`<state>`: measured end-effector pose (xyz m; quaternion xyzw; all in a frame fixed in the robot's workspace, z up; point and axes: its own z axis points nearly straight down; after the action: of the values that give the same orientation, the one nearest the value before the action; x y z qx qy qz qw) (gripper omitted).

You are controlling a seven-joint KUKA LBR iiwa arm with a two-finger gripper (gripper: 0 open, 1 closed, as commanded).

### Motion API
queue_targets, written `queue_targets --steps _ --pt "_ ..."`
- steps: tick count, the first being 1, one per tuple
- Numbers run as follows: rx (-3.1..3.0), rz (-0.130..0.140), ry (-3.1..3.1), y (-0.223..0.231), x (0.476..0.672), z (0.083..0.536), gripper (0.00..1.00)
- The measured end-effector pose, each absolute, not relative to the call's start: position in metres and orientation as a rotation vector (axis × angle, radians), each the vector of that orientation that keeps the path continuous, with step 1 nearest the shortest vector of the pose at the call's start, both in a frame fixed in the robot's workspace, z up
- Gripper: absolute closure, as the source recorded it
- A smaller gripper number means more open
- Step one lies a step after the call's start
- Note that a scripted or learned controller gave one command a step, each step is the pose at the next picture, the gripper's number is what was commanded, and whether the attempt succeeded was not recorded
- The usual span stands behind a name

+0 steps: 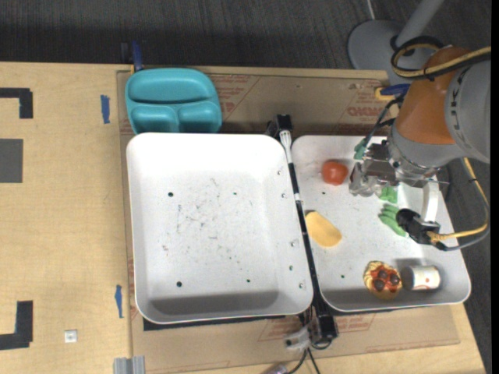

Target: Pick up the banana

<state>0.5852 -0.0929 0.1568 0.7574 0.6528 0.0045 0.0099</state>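
I see claw (373, 179) low in right bin (456, 283), can't tell its state. Banana (322, 229) lies at bin's left side, apart from claw, near tomato (334, 171).

Robot lab — taped bench (62, 209), white bins (210, 232).

Teal tray (173, 100), tomato (334, 172), white cylinder (425, 277)
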Motion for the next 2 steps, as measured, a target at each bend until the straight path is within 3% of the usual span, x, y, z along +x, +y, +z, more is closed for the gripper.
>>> queue_targets --steps 1,2 --pt "2.267 -0.002 2.179 -0.020 0.479 0.185 1.00" --pt "2.267 0.001 2.177 -0.020 0.480 0.196 1.00"
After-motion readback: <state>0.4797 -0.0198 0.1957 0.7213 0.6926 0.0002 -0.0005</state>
